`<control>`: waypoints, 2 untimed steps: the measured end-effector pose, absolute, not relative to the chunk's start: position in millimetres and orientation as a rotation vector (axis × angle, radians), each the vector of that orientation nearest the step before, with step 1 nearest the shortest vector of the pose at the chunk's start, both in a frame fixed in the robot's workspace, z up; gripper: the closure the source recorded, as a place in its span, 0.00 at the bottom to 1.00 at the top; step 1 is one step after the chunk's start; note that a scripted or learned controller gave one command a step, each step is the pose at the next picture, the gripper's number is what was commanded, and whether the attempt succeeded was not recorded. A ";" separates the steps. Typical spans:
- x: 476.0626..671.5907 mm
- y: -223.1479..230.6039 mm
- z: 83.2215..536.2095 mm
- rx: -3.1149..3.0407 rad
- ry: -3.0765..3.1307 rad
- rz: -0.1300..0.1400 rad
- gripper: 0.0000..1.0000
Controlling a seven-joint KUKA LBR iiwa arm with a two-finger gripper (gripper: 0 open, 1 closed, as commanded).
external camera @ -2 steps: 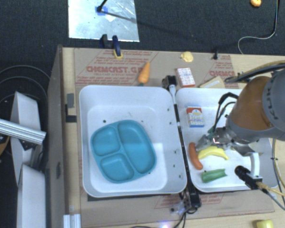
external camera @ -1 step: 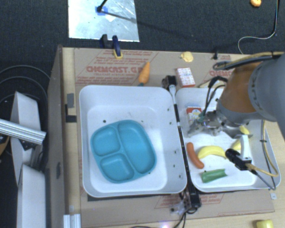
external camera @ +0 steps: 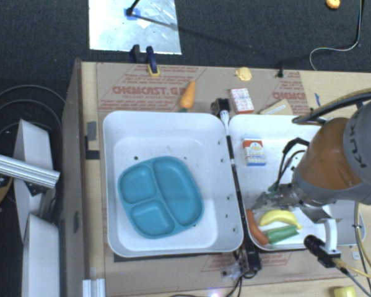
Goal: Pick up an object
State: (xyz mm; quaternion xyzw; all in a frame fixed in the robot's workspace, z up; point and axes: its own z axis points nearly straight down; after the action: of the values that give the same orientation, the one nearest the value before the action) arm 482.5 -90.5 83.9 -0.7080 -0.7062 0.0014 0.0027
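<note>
In the right bin (external camera: 278, 125) a yellow banana (external camera: 279, 218), a green pepper-like piece (external camera: 281, 232) and an orange carrot (external camera: 256, 228) lie together at the near left corner. A small white and red box (external camera: 254, 151) rests farther back in the same bin. My gripper (external camera: 277, 197) hangs just above and behind the banana, under the grey arm with its orange band (external camera: 324, 156). The arm hides the right part of this bin.
The left bin (external camera: 166, 181) holds a blue divided plate (external camera: 161, 196). On the cardboard behind the bins lie an orange carrot toy (external camera: 187, 95), a small red and white box (external camera: 241, 100) and a yellow piece (external camera: 243, 74). Cables run at the right.
</note>
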 end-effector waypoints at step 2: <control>670.3 -156.5 131.1 -2.221 -2.230 -0.002 0.00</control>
State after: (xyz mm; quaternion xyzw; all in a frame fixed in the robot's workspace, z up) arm 670.3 -156.5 131.1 -0.7057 -0.7085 -0.0007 -0.0026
